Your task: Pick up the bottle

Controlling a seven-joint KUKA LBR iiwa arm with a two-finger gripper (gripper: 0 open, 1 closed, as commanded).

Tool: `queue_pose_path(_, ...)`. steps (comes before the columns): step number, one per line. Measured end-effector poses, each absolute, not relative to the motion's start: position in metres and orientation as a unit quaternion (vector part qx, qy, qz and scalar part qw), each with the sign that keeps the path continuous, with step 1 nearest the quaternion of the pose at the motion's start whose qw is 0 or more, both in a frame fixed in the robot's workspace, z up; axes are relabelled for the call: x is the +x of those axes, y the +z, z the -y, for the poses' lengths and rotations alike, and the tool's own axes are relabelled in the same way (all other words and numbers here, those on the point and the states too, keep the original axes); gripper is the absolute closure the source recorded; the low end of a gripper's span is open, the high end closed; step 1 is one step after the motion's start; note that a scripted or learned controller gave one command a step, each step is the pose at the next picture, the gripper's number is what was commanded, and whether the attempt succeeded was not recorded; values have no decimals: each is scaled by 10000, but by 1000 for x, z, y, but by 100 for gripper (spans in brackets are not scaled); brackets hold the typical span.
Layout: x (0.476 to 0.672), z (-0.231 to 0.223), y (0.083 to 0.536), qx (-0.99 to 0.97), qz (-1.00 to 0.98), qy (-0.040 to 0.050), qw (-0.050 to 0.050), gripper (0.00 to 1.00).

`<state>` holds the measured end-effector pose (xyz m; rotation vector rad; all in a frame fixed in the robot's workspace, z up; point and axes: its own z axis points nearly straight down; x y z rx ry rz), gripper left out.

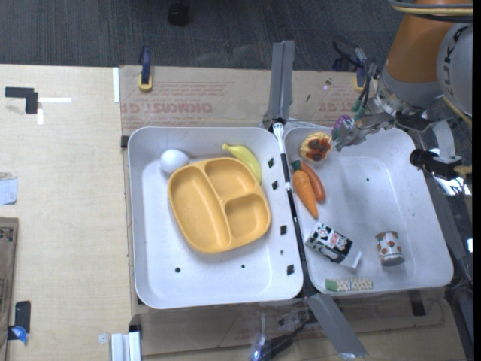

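Observation:
A small black-and-white cow-patterned bottle (329,243) lies on its side near the front of the right bin (376,179). My gripper (347,132) hangs over the back of that bin, next to a red and yellow toy food piece (316,147), well away from the bottle. A small purple and green shape shows at the gripper's tip. I cannot tell whether it is a held thing or part of the gripper.
An orange carrot (304,190) and a sausage (316,183) lie along the right bin's left wall. A small can (388,248) stands at the front right. The left bin (150,224) holds a yellow divided plate (218,204), a banana (244,156) and a white egg (174,159).

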<state>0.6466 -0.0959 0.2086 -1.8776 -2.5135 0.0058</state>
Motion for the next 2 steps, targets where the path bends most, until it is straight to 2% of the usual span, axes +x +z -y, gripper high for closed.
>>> queue_pose_path(1,660,43,286,-6109,7917,22,11,100)
queue_pose_path(2,660,-59,372,-6675,7446,30,11,100)
